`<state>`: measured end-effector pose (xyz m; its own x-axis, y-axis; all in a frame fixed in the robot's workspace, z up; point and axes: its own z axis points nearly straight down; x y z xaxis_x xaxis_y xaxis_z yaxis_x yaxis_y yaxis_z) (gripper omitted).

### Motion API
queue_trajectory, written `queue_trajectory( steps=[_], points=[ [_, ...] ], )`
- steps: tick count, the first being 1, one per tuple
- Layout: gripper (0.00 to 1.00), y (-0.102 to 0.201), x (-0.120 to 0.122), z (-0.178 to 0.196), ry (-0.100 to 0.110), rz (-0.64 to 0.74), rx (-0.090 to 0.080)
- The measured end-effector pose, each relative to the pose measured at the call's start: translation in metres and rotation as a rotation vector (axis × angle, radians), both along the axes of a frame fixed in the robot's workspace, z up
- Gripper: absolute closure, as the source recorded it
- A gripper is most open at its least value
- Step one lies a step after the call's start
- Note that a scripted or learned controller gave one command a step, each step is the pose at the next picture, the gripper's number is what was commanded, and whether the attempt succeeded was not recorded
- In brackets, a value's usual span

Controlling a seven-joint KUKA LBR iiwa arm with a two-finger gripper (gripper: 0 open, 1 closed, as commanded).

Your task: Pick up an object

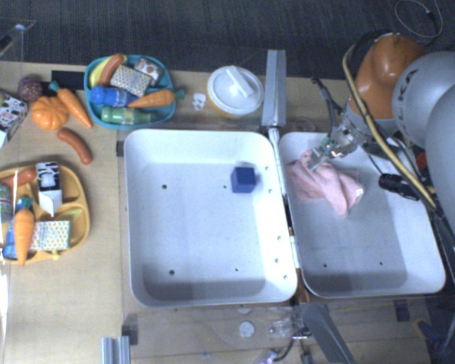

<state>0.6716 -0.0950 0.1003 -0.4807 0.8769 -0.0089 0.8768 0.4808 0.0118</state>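
Observation:
A blue cube [243,179] rests in the left bin [159,279], toward its upper right. In the right bin [379,279], a crumpled pink cloth [330,186] lies in the upper left part. My gripper [324,152] reaches in from the right and is down at the cloth's upper left edge, touching or just above it. The grey arm with its orange band [387,63] stretches off to the upper right.
A metal divider [272,89] stands behind the seam between the bins. On the bench to the left are a white lidded bowl [234,89], a blue bowl of toy food [130,91], a yellow plate of toys [34,212] and loose toy vegetables [61,112].

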Motion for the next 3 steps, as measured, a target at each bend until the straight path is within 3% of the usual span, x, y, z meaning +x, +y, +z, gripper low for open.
queue_trajectory(
  steps=[1,2,3],
  points=[
    [0.0,-0.001,-0.001,0.093,0.007,-0.002,0.001],
    [0.0,-0.026,-0.003,0.044,0.009,0.096,0.0],
    [0.0,-0.051,-0.001,0.054,0.009,0.445,-0.003]
  ],
)
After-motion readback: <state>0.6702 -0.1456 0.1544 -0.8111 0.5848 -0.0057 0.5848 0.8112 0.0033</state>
